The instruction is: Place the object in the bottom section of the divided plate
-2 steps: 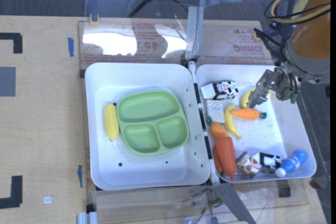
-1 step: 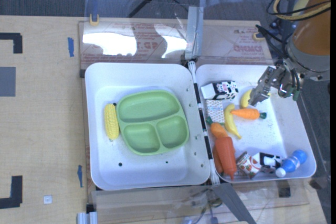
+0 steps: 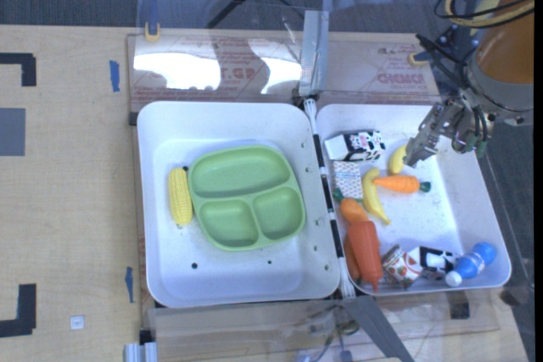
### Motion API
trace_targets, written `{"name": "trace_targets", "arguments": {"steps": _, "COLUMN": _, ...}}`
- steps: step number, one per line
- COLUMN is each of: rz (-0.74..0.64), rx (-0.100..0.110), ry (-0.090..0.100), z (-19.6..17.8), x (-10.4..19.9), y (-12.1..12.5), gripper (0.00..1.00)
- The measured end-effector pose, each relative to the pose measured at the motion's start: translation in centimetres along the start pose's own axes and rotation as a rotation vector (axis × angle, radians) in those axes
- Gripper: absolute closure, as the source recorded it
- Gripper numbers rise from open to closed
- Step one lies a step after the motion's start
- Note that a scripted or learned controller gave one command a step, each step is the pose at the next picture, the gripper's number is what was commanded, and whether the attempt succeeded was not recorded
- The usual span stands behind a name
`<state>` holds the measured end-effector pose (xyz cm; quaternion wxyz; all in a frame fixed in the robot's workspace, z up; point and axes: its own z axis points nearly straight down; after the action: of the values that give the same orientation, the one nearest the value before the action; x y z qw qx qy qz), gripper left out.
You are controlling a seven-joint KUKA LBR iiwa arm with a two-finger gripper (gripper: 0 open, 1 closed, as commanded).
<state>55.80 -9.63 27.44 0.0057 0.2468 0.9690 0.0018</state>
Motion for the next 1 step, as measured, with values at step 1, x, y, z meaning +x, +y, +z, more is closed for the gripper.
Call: {"name": "trace_targets", "arguments": {"steps": 1, "rz": 0.078, "rx": 0.007, "ry": 0.013, "z": 1.47, "x": 2.59, "y": -0.99, "gripper": 1.0}}
